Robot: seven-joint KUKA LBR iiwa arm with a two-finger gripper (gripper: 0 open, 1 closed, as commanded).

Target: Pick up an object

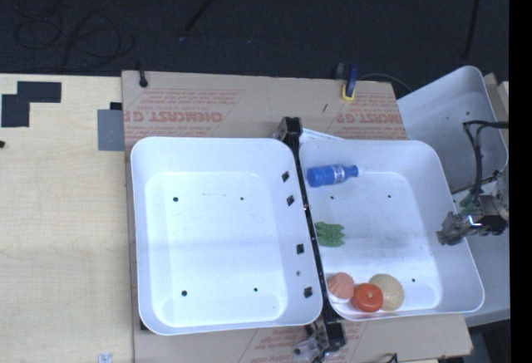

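The right bin (pixel 432 162) holds several objects. A blue bottle (pixel 332 174) lies on its side near the bin's back left corner. A small green item (pixel 329 233) rests by the left wall, midway down. At the front edge sit a pink piece (pixel 340 285), a red round piece (pixel 367 297) and a tan round piece (pixel 388 291), close together. My gripper (pixel 462 228) shows as a small dark and metal shape at the right bin's right rim, well away from all the objects. Nothing is seen held in it.
The left bin (pixel 150 187) lies beside the right one, with a black divider bar (pixel 303 220) between them. Both rest on brown cardboard (pixel 216 108). A pale grey sheet (pixel 449 108) and cables (pixel 482 154) rise at the far right.
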